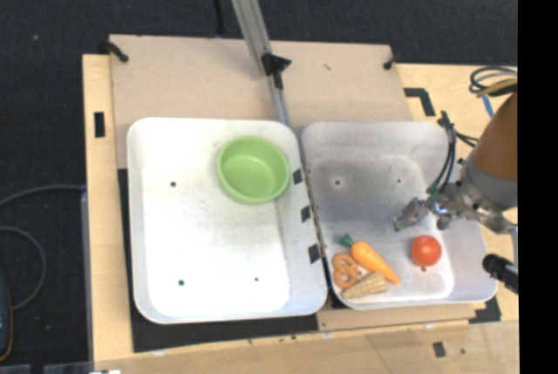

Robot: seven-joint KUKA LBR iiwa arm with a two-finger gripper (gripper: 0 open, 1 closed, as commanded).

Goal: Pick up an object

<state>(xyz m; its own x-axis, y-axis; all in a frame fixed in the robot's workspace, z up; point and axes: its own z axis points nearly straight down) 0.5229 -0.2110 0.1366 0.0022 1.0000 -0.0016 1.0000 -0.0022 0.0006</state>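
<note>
Probably the small round red toy tomato (pixel 425 251), lying in the right white bin (pixel 366 146) just below the gripper (pixel 425 214), is light, hard and smooth plastic that can roll, so the fingers, whose opening I cannot tell, should close across its widest middle.

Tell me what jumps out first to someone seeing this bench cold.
The bright green bowl stands out, alone near the top right of the left bin. Next comes the cluster at the near edge of the right bin: a red tomato, an orange carrot, a pretzel and a corn cob. The arm's pincer hangs just above the tomato.
</note>
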